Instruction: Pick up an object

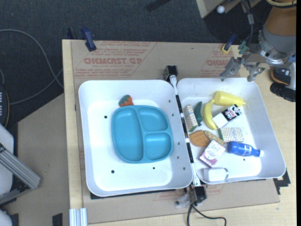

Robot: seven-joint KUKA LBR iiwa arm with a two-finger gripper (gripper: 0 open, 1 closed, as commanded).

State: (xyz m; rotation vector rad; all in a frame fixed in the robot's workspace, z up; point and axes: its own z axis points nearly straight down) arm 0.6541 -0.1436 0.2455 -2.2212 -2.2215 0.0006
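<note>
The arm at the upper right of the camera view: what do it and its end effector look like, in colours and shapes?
The arm is a rounded grey body with a broad orange band above the wrist. A pale metallic ring sits below the grey part. The end effector is small, grey and metallic, with thin fingers and a teal-green fitting near its base. Dark cables run along the arm above.
</note>
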